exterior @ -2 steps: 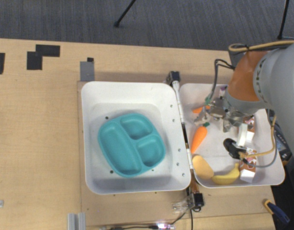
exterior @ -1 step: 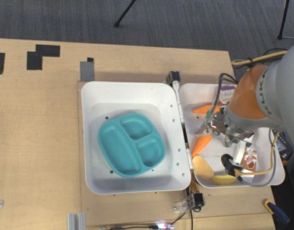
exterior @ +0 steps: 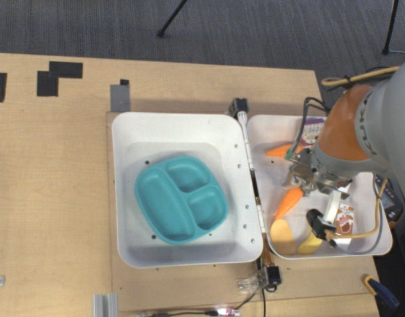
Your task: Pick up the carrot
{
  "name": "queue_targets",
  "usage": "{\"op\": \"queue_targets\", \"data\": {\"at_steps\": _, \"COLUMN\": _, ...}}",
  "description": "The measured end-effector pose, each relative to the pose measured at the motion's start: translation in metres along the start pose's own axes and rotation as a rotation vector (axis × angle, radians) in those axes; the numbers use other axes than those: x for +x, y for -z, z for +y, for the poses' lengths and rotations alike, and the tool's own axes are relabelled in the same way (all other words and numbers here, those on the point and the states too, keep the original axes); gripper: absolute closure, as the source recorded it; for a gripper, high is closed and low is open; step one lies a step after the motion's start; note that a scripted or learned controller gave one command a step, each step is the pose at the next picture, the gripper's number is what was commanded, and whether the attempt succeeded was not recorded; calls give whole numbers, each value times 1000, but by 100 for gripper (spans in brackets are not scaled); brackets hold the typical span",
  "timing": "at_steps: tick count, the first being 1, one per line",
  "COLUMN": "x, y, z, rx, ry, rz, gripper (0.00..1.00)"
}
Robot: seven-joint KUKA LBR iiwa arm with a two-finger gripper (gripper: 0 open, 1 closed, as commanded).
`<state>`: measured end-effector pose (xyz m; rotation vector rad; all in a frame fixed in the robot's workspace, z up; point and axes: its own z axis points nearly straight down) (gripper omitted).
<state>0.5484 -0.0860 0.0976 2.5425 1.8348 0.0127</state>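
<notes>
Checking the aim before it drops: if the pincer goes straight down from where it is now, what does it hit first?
Most likely the carrot, which lies just under and left of the pincer in the right bin. Depth is hard to judge from this slant, so it may land on the bin floor beside it.

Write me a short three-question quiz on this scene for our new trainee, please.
1. True or false: the teal divided plate lies in the right bin.
2. Which thing lies nearest the gripper? A. the carrot B. the teal divided plate C. the yellow piece
3. Fill in: the arm reaches over the ____ bin.

Key
1. False: it lies in the left bin.
2. A: the carrot lies just beside and below the gripper in the picture, though whether it is gripped cannot be told.
3. right
</notes>
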Motion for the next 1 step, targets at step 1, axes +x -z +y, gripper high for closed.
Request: {"op": "queue_targets", "data": {"at_steps": 1, "x": 88, "y": 87, "z": 11, "rx": 8, "ry": -177, "rz": -2, "gripper": 100}}
